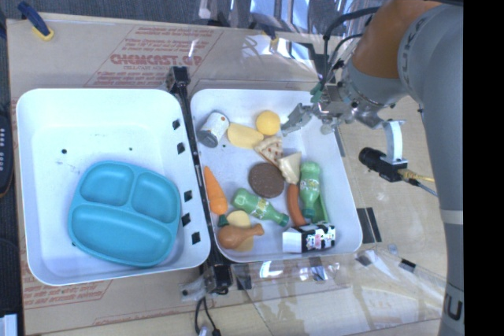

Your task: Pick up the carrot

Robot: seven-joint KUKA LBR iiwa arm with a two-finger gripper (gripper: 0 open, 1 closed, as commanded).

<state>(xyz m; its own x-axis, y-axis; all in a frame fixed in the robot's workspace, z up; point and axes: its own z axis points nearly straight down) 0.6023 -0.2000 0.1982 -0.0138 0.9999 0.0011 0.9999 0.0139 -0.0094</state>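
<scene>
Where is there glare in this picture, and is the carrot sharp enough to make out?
Camera view: glare on the shiny sheet behind the bins and on the clear sheet at the front; the carrot is slightly soft but plainly readable; the pincer looks blurry.

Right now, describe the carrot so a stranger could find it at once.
Go to the right bin, then to its left wall. The carrot lies along that wall, just above the drumstick. It is the one slim, tapered orange piece there; the sausage is redder and blunt-ended.
</scene>
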